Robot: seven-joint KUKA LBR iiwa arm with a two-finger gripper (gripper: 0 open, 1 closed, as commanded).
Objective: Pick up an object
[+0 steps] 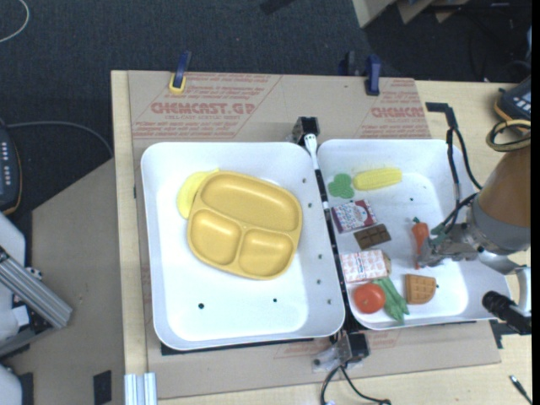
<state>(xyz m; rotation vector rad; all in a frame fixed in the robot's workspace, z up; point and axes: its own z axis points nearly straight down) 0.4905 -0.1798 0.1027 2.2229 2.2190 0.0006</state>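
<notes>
Carrot point(419, 233), small and orange, lying in the right bin point(422, 194) close to the bin's far-right part, roughly upright in the view. Just beside it, on its right and a little lower, the hand point(435, 249) of the grey arm, reaching in from the right side. Not possible to tell if the hand is apart or together (too dark and too small here), and not possible to tell if touching the carrot or only next to it. Nothing seen clamped in the hand.

Also in the right bin: an ear of corn point(377, 178) near the top, with a green piece point(340, 186) just to its left; under these a pink and white packet point(353, 216), then a brown bar point(372, 236), then a white and red box point(364, 267). At the bottom a red tomato point(369, 298), touching a green vegetable point(394, 300), and beside that a brown waffle-like piece point(419, 288) (exact kind unclear).

In the left bin point(160, 251), a yellow divided plate point(245, 226), resting partly over another flat yellow thing point(187, 194). Both bins side by side on the desk point(253, 108), covered with printed cardboard and held by two clamps, one point(180, 74) at the upper left and one point(372, 74) at the upper right.
</notes>
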